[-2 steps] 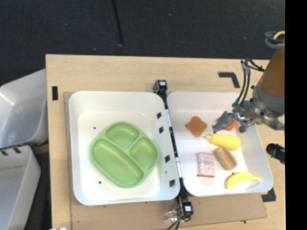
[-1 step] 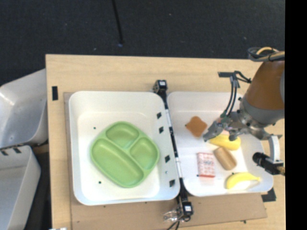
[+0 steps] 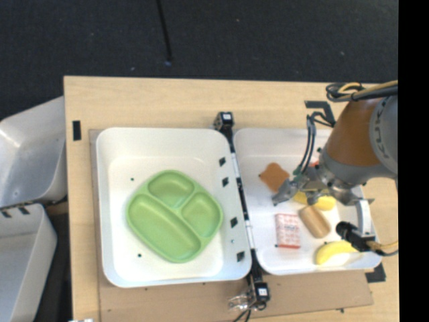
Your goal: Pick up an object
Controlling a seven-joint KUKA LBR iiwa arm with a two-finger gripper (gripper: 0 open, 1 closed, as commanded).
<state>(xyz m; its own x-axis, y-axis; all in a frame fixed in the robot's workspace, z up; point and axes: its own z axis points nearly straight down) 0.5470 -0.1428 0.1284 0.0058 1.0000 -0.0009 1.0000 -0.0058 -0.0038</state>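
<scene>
In the right shallow white bin [image 3: 268,143] I see several loose things, any of which could be picked. Nearest the gripper [image 3: 289,190] is a flat brown irregular piece [image 3: 273,175], lying at about ten o'clock in that bin, just up and left of the dark grey fingertips. Below it, around the bin's centre, lies a small white card with red print [image 3: 288,231], flat on the floor of the bin. Just to the right of the card is a tan cylindrical block [image 3: 314,221], tilted, its top end pointing toward eleven o'clock. A small yellow piece [image 3: 324,202] sits right above that block, partly under the wrist. At about five o'clock in the bin a yellow banana-shaped toy [image 3: 333,251] rests near the lower rim.

The jaws sit low over the bin between the brown piece and the card, and I cannot tell from this angle whether they are spread or closed; nothing is visibly between them.

The grey arm with its orange band [image 3: 352,136] comes in from three o'clock, covering the bin's upper right.

The left white bin [image 3: 114,260] holds a light green divided plastic plate [image 3: 173,215], roughly centred. Both bins rest on the pale wooden surface [image 3: 154,99].
</scene>
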